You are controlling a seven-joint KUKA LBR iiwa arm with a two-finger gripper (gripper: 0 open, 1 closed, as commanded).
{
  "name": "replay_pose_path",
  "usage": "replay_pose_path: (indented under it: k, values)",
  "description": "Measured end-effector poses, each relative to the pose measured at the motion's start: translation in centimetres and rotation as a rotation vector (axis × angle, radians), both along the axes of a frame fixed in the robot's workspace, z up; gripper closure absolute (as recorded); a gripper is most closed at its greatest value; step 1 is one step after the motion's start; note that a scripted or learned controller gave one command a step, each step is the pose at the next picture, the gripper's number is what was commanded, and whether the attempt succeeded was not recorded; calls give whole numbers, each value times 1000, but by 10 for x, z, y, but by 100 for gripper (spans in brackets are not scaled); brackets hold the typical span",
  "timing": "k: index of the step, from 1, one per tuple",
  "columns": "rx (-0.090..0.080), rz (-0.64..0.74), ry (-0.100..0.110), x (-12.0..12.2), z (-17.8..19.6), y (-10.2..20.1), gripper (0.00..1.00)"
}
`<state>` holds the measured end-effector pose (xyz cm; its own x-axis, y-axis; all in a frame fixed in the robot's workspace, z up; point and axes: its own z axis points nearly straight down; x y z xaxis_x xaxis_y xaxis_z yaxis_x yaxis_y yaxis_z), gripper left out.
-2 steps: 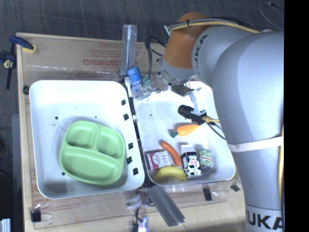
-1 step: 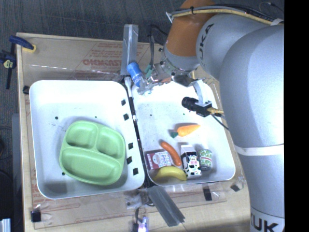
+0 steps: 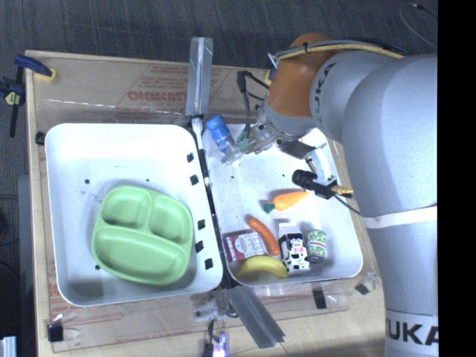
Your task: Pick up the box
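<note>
While the box waits among clutter:
Box (image 3: 245, 245): just left of the banana (image 3: 262, 268), sausage (image 3: 263, 236) leaning on it.
Gripper (image 3: 242, 149): well beyond the banana, beside a blue bottle (image 3: 219, 134); hand's state cannot be told, so probably misaimed.

Robot lab: KUKA arm (image 3: 387, 162), clamped bench (image 3: 111, 80), bins (image 3: 67, 199).

Grey KUKA arm (image 3: 387, 125); orange band (image 3: 294, 80) nr wrist; black cables; white "KUKA" lettering.
</note>
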<state>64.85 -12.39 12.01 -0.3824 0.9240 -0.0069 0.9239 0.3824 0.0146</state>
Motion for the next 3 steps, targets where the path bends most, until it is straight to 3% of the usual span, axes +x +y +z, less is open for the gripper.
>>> replay_pose_path:
  k: [1,2,3]
  values:
    - [1,-8,19,-89,-29,-10,100]
    - [3,-200,19,-43,80,105,100]
    - [1,-61,17,-23,95,98,100]
